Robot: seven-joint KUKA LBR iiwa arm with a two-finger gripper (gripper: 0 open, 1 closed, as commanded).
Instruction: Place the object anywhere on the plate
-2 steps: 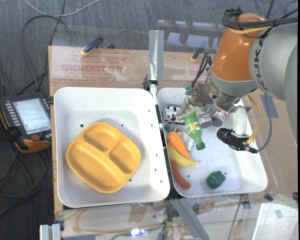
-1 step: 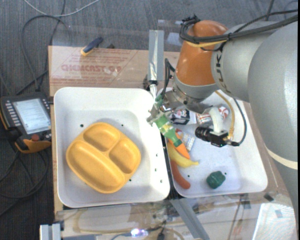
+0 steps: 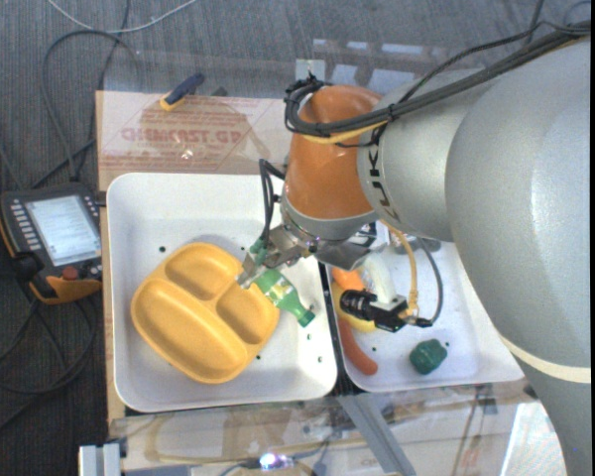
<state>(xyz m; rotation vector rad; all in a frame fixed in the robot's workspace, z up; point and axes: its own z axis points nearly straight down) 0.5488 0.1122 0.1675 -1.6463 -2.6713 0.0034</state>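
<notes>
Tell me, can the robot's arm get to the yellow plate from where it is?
Probably yes. The gripper hangs right at the yellow plate's right edge, beside a green object, with nothing between them.

My table [image 3: 119, 127] carries 2 white bins, the left bin [image 3: 159, 201] touching the right bin [image 3: 476, 350].

The divided plate [image 3: 203, 310] is plain yellow-orange. The object [image 3: 283, 296] beside it is green with pale markings. Both bins [image 3: 149, 206] are white. In the right bin lie an orange carrot [image 3: 357, 348] and a dark green lump [image 3: 427, 357]. The arm [image 3: 476, 167] is grey, banded orange.
</notes>
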